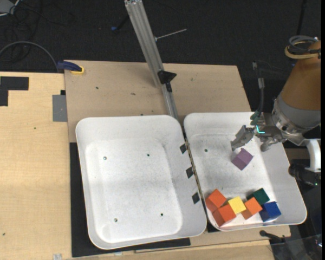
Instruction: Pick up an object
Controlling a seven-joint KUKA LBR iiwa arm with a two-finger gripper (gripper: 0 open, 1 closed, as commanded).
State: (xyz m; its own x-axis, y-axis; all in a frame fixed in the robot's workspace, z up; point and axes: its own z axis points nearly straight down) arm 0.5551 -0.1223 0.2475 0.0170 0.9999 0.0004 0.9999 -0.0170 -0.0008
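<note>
Camera view: hand [255,137] hangs over the right bin [214,124], fingers spread, gripping nothing. Purple cube [242,158] lies just below it, apart from the coloured blocks [241,205] clustered at the bin's near edge. Recommend lowering squarely astride the cube before closing.

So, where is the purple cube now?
The purple cube lies in the right bin, just below the gripper, apart from the coloured blocks.

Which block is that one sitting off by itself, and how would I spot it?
Look at the right-hand white bin. A cluster of orange, yellow, green and blue blocks huddles at its near edge. Above them, just below the gripper, lies the purple block: the only purple one, tilted, and apart from the rest.
</note>
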